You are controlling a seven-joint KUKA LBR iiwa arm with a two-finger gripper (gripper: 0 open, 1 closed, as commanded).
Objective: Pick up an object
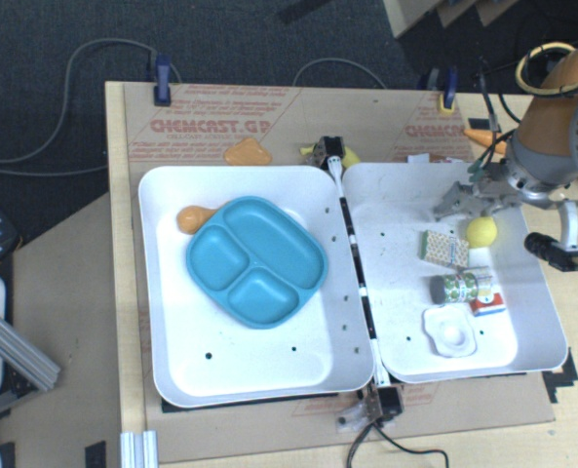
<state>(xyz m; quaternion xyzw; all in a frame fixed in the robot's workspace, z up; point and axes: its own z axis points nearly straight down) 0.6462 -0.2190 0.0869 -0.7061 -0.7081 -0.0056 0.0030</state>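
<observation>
Worktop (123, 261): light wooden board bearing two shallow white bins side by side.

Left white bin (172, 339): a blue three-compartment plastic tray (256, 260) is laid near its centre; an orange rounded object (193, 218) is seen touching the tray's upper left edge.

Right white bin (405, 291): a yellow ball (481, 230), a green-patterned flat packet (445, 249), a small green-labelled can lying on its side (463, 287), a red-and-white small item (488, 304) and a white round cup-like piece (450, 331) are grouped in the right half.

Tool (474, 195): positioned low over the right bin's upper right area, just above the yellow ball. Whether it is wide or narrow cannot be told; nothing is seen between its parts.

Arm (552, 125): grey with orange band, entered from the right.
</observation>
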